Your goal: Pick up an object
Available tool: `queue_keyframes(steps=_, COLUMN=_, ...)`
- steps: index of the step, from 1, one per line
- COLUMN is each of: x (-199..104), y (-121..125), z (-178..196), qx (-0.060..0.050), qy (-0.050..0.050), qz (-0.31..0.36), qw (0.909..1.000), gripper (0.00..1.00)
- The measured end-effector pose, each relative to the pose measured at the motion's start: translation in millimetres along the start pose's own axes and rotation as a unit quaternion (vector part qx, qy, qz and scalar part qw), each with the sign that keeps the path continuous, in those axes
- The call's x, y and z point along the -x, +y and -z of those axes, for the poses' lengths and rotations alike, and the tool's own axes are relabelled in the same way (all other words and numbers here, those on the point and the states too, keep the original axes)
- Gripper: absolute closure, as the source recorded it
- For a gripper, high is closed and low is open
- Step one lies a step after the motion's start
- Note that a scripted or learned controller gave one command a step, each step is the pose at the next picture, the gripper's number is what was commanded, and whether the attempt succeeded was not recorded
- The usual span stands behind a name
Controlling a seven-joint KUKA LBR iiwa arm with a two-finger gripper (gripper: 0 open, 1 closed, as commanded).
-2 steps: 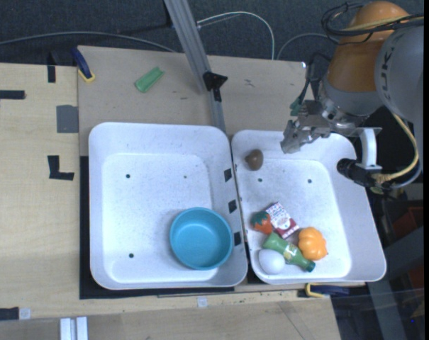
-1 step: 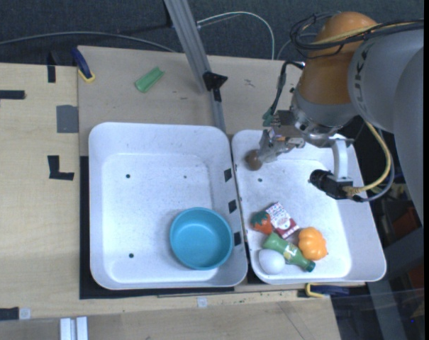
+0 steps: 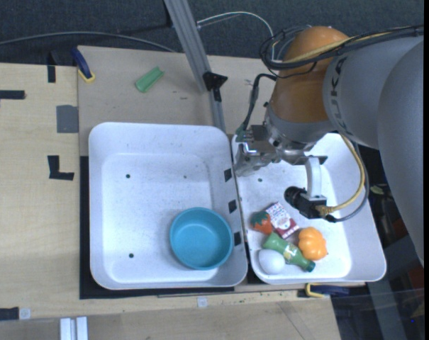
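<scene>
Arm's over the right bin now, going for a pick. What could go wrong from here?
1. The items in the right bin are packed tight: the orange ball, green bottle, white egg and red-white packet touch or nearly touch, so the hand may nudge or catch two.
2. The hand sits near the divider between the bins, so descending there could strike the rim.
3. The cluster lies close to the bin's near wall, leaving little room.

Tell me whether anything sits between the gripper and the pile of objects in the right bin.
Nothing visible does. The gripper hangs over the far left part of the right bin, and bare white floor separates it from the cluster at the near end: red-and-white packet, green bottle, orange fruit and white egg.
</scene>
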State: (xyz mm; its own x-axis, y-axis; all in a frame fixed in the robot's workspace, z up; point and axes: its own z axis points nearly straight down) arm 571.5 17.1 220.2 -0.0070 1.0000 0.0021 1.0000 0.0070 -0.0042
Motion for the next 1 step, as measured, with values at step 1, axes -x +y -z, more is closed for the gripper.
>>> queue_keyframes(steps=1, x=-49.6, y=-17.9, z=12.0, qx=0.001, qy=0.0, qz=0.0, qw=1.0, gripper=1.0)
